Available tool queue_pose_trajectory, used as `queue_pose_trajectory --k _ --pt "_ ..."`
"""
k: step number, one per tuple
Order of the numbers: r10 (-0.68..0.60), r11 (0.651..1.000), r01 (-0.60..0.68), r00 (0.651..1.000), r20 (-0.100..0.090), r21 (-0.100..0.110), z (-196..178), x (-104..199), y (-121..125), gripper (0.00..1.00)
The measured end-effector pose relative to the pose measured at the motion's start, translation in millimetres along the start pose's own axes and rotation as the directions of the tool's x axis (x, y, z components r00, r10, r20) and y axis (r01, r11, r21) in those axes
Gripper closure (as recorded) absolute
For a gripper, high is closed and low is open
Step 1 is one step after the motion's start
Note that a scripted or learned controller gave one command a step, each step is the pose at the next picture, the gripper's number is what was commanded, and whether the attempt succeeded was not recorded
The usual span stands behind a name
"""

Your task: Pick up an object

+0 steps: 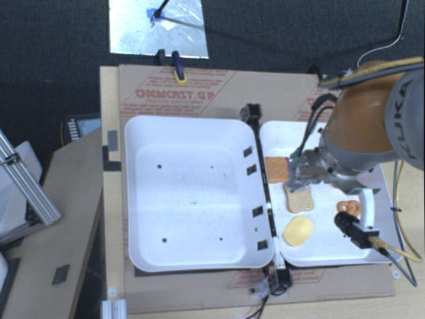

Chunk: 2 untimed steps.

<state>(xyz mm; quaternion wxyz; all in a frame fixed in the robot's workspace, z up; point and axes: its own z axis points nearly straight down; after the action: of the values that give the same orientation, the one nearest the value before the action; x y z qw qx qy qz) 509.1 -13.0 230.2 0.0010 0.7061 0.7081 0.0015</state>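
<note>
The gripper [300, 177] hangs low in the right bin [282, 133], near its left wall, just over a tan slice of bread [300, 201]; whether it is parted or closed, I cannot tell. Nothing looks lifted: an orange square [276, 169], a yellow lump [298, 230] and a pretzel [348, 209] lie on the bin floor, so the pick seems yet to come.

The grey arm [372, 125] reaches in from the right, wrist bent downward, orange band uppermost.
</note>
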Motion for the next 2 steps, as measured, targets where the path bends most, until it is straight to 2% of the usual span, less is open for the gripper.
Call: queue_pose_trajectory --k 1,2 --pt "0.010 1.000 -0.010 1.000 0.004 0.003 11.8 -87.4 -23.7 1.00" --pt "-0.011 1.000 0.011 1.000 -0.003 -0.005 -47.3 8.6 6.7 1.00"
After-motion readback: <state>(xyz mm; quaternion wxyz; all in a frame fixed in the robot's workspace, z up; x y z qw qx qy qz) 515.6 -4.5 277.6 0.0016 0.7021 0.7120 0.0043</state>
